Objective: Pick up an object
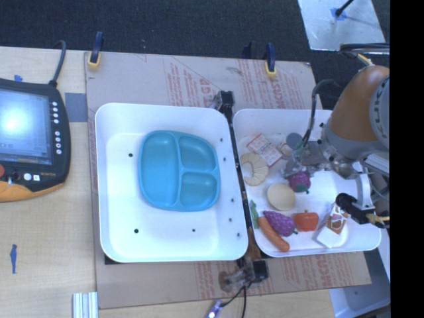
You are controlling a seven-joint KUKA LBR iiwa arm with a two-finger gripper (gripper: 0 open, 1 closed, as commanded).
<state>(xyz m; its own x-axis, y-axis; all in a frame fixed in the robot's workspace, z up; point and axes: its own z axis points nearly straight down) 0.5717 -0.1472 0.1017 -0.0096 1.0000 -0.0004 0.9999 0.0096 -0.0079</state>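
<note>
My gripper point(297, 163) reaches in from the right and hangs low over the middle of the right bin point(371, 244). Directly under it, on its near side, lies a small purple toy fruit point(301, 181); whether they touch is unclear. Around it lie a beige ring-shaped bun point(254, 169), a cream round piece point(281, 196), a purple grape bunch point(279, 222), an orange carrot point(273, 234), a red tomato-like piece point(306, 220), a cake slice point(333, 228) and a pink-and-white packet point(265, 148).
The left bin point(112, 177) holds a blue divided plate point(179, 171). A tablet-like controller point(30, 134) rests on the bench at far left. Clamps point(269, 57) hold the cardboard sheet at the back. The arm's orange band point(358, 105) looms over the right bin's far right.
</note>
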